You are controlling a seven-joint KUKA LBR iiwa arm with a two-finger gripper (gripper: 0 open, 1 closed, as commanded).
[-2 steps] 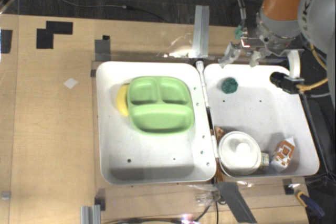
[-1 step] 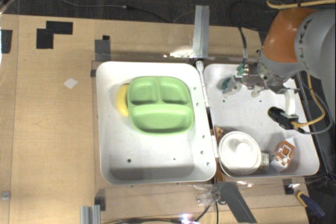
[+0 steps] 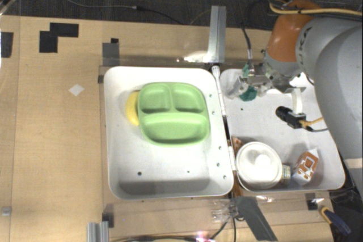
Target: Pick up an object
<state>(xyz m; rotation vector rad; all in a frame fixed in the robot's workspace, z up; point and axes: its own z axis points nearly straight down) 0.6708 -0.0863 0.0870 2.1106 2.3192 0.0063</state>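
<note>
While the hand [image 3: 248, 88] hovers at the far left corner of the right bin [image 3: 266, 124], whether it is open or closed cannot be told. A white bowl [image 3: 258, 162] and a small packet [image 3: 306, 164] lie along that bin's near edge.

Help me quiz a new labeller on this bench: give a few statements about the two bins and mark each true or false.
1. The green plate lies in the left bin. True.
2. The white bowl sits in the left bin. False: it sits in the right bin, in its near left corner.
3. A yellow thing peeks out at the green plate's left edge. True.
4. The gripper hangs over the left bin. False: it is over the far left part of the right bin.
</note>
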